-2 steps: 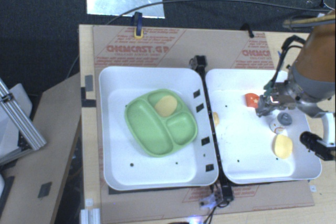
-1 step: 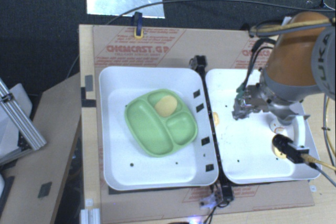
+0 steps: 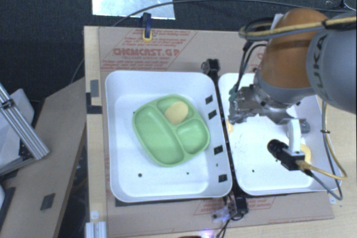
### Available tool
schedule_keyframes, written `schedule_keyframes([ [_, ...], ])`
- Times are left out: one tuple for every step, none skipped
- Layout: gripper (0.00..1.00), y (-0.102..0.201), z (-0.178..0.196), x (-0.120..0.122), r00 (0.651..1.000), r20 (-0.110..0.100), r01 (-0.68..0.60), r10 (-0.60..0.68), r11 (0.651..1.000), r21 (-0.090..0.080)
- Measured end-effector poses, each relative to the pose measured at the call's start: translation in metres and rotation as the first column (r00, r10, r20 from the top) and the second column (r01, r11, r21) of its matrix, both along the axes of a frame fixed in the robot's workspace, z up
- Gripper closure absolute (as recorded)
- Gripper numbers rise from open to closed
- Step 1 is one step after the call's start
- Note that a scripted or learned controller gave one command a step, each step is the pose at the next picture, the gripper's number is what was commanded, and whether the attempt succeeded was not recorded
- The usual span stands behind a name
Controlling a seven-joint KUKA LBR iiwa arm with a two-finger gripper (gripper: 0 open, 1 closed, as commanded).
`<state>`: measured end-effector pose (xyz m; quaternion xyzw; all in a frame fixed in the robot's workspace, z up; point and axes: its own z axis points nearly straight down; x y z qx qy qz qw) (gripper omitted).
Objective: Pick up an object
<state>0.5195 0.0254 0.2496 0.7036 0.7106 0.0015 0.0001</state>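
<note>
With the end effector (image 3: 241,111) low over the right white bin (image 3: 262,181), its state impossible to tell, the pale yellow rounded object (image 3: 177,112) sits well off to its side in the green sectioned plastic plate (image 3: 167,145), so closing here likely grabs nothing.

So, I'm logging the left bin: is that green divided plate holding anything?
Yes. The green divided plate lies flat in the left bin, with one yellow round object in its upper compartment.

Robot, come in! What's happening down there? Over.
Gripper low over the right bin, near its left wall. Yellow ball sits in the green plate, left bin. Ball untouched, nothing on top of it.
</note>
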Motion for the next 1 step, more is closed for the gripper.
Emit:
schedule_keyframes([
  [1.0,0.0615,-0.0134,0.0025,1.0,-0.002,-0.001,0.001,1.0,0.0],
])
